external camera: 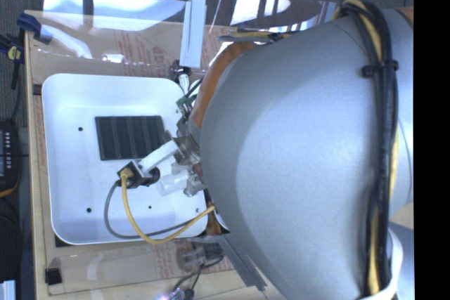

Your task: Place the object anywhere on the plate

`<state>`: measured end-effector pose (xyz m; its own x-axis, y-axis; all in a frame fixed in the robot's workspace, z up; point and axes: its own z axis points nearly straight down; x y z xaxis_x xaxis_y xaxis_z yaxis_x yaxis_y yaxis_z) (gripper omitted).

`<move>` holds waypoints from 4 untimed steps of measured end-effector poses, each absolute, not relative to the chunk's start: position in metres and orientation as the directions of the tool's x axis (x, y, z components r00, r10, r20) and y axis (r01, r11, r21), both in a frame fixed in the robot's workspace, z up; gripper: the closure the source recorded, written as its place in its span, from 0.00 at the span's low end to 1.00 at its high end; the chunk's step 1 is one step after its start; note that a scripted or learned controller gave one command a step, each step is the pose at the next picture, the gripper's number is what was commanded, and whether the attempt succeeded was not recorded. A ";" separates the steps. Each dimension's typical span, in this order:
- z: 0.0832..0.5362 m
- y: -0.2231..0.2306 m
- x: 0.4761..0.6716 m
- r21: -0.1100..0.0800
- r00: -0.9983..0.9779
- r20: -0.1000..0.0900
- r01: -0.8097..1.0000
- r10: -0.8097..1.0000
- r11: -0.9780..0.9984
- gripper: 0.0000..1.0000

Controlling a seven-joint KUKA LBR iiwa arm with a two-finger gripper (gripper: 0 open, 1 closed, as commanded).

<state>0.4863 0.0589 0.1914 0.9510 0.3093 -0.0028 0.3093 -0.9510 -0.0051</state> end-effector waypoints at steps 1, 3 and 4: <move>0.090 0.117 0.475 -0.006 0.966 -0.007 0.257 0.257 -0.966 1.00; 0.144 0.104 0.516 -0.001 0.976 -0.008 0.217 0.217 -0.976 1.00; 0.191 0.047 0.597 -0.004 0.961 -0.004 0.275 0.275 -0.961 1.00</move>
<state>0.5968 0.0467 0.1913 0.9613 0.2754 -0.0039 0.2754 -0.9613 -0.0042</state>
